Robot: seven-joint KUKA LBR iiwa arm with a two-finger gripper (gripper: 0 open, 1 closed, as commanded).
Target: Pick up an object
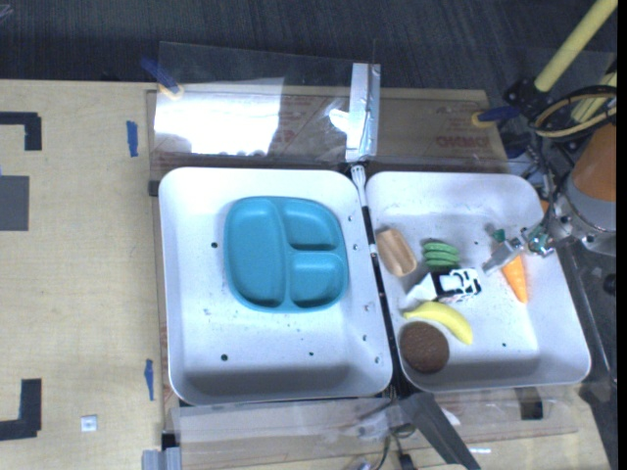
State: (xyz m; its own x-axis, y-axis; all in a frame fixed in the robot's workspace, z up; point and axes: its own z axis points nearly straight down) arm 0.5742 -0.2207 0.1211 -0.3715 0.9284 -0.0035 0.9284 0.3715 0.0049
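Observation:
The right bin [509, 355] holds several small objects. An orange carrot [516, 280] lies near its right wall. A yellow banana [443, 319] sits in the middle front, with a brown ball [425, 348] just in front of it. Further in are a black-and-white item [457, 284], a green ridged item [440, 254] and a tan block [396, 251] by the left wall. My gripper [509, 248] reaches in from the right, low over the bin's right part, just above the carrot's upper end. Nothing is visibly held.
The left bin [196, 341] contains a blue divided plate [287, 253]. A clear plastic sheet [255, 116] lies behind the bins. Cables and a yellow pole [578, 37] crowd the far right, beside the arm's orange band [600, 169].

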